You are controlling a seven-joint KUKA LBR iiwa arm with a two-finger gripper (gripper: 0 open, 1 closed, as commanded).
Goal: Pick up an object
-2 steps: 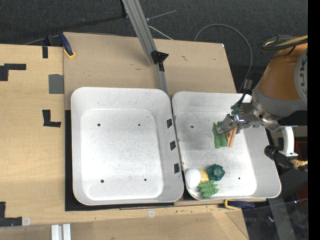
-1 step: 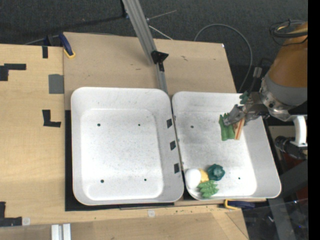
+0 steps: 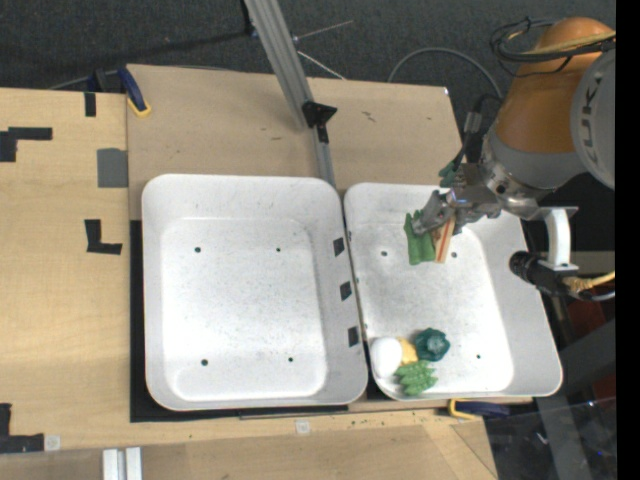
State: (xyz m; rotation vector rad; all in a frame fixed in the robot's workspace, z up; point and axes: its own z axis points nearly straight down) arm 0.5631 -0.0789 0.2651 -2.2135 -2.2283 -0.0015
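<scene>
Two white bins sit on the bench: the left bin [image 3: 240,288], and the right bin [image 3: 500,308] where all the action is. The arm [image 3: 545,108] reaches in over the right bin's upper part, and its gripper [image 3: 443,220] looks clamped on a green flat block [image 3: 417,239] with an orange strip [image 3: 443,243] right beside it, both seemingly pinched between the fingers. So I'd say we're at the grasp step. Next move would be a straight lift, slow enough that nothing slips out.

Down in the near corner of the right bin sits a little pile: one dark teal round thing [image 3: 433,344], one green knobbly toy [image 3: 417,377], one white ball [image 3: 385,353], one small yellow piece [image 3: 407,351].
</scene>
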